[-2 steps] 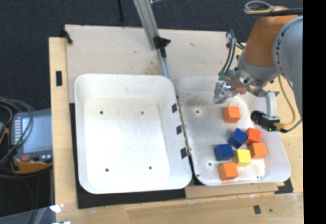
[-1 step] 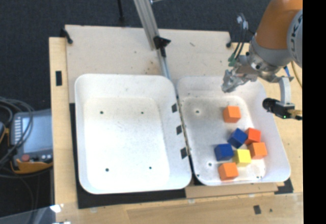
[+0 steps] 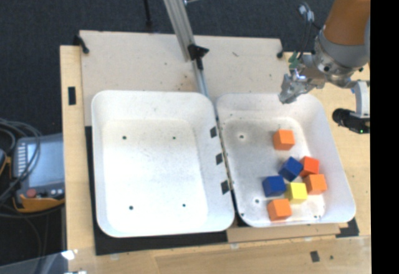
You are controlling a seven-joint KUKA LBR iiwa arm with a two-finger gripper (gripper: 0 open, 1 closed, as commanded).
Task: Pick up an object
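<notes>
Several small blocks lie in the right bin (image 3: 324, 120). An orange block (image 3: 283, 139) sits alone near the middle. Below it is a cluster: two blue blocks (image 3: 290, 168) (image 3: 273, 186), a yellow block (image 3: 297, 192), and orange blocks (image 3: 310, 165) (image 3: 316, 184) (image 3: 279, 208). My gripper (image 3: 288, 96) hangs over the far rim of the right bin, above and beyond the lone orange block. Nothing shows between its fingers.
The left bin (image 3: 156, 160) sits beside the right one. A slanted metal rail (image 3: 177, 14) runs down to the gap between the bins. A screen device with cables (image 3: 34, 170) lies at the left edge of the bench.
</notes>
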